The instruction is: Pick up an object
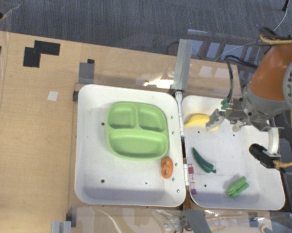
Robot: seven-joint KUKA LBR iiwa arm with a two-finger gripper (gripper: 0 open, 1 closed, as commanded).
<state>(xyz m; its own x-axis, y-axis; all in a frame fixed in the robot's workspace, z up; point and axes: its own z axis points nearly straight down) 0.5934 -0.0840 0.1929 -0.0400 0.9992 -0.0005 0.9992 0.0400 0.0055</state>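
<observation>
Over the right bin (pixel 275 201) we see our end effector (pixel 227 115) hovering beside the banana (pixel 196 120), grip state impossible to tell, nothing visibly held, so the pick is not yet done.

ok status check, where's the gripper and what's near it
Gripper over right bin, beside yellow piece, nothing seen held. Dark green piece and light green piece lie loose. No obstruction.
</observation>
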